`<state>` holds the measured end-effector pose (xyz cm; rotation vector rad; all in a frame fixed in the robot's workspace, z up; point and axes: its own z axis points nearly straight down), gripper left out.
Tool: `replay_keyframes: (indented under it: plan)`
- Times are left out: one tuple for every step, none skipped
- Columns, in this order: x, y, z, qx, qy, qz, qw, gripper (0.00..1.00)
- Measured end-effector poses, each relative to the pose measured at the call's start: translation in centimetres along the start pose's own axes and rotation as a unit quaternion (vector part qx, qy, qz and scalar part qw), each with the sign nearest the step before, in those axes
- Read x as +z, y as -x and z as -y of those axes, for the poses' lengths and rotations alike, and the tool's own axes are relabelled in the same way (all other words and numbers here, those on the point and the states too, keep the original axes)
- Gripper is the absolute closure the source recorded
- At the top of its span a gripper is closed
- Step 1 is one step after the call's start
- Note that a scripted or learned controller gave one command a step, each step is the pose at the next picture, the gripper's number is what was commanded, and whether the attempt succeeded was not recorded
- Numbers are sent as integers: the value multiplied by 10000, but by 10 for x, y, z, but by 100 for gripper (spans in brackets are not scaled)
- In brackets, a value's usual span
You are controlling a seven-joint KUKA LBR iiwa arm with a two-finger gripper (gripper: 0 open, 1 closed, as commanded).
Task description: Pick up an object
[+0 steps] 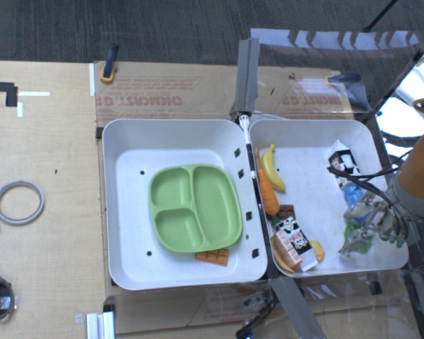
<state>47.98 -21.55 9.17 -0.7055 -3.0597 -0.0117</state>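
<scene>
Wooden counter (pixel 42 140), two white bins. Right bin (pixel 307 143): banana (pixel 271 168), carrot (pixel 268 193), small carton (pixel 294 239). Gripper (pixel 360 235) low at right wall, state unreadable. Banana: light, soft, bruisable; grasp mid-body, across its curve.

Gripper (pixel 358 233) low over the right bin's (pixel 307 141) far right side, arm (pixel 417 179) entering from the right edge. Just under the fingers, something green and translucent, too blurred to name. Directly above the gripper, a black-and-white packet (pixel 343 162). Well to its left, along that bin's left wall: banana (pixel 270 168), carrot (pixel 268 193), small carton (pixel 295 241). Farther left, in the left bin (pixel 127 210), a green divided plate (pixel 196 207) with a brown waffle (pixel 213 257) at its lower edge.
</scene>
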Motion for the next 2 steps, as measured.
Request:
replay_keyframes:
  plan:
    - [-10, 2, 1, -4, -15, 34, 10000, 100]
    - [0, 29, -59, 500, -29, 30, 9987, 100]
